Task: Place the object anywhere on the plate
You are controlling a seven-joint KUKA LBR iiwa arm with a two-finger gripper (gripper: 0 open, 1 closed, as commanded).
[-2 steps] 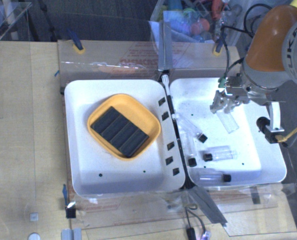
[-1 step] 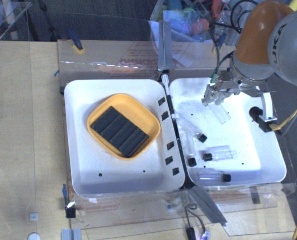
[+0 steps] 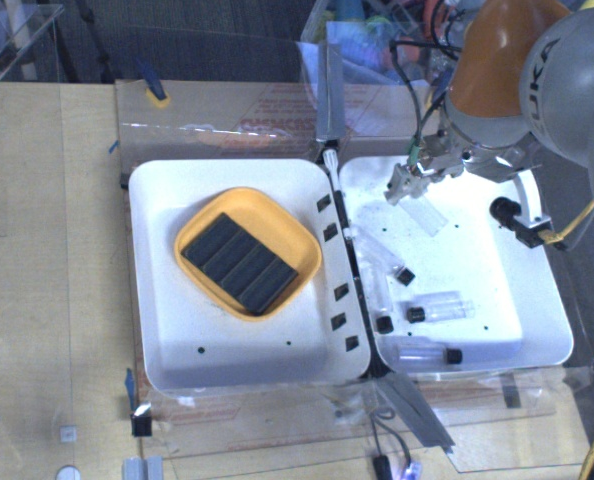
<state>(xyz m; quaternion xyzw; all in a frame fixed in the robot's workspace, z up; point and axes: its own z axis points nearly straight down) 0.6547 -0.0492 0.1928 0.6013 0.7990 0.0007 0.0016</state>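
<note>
The pincer (image 3: 409,182) hovers over the right bin (image 3: 537,318); whether it is apart or together cannot be told. A dark ridged object (image 3: 242,261) lies on the yellow plate (image 3: 199,226) in the left bin (image 3: 167,348)

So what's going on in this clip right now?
A grey robot arm reaches in from the right, its gripper over the back of the right bin. Several small clear vials with dark caps lie on that bin's floor. In the left bin sits a yellow plate with a dark ridged block on it. Nothing can be seen between the gripper's fingers.
</note>
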